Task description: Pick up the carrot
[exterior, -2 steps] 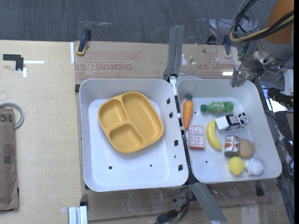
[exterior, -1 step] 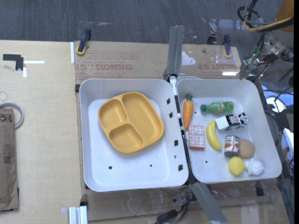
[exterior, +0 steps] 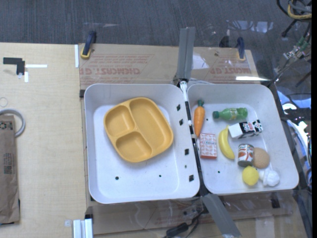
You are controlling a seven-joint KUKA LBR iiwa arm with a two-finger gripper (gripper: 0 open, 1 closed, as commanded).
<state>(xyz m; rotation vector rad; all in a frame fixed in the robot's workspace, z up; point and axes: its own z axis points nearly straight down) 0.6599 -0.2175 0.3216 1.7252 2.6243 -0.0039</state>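
An orange carrot (exterior: 198,119) with a green top lies in the right bin (exterior: 277,108), close against its left wall, top pointing toward the back. A red and white box (exterior: 208,146) sits just in front of the carrot, and a banana (exterior: 226,144) curves to the box's right.
The right bin also holds a green bottle (exterior: 231,114), a black and white carton (exterior: 244,129), a can (exterior: 245,154), an egg (exterior: 261,158), a lemon (exterior: 250,176) and a white piece (exterior: 271,178). A yellow divided plate (exterior: 138,129) lies in the left bin (exterior: 99,182).
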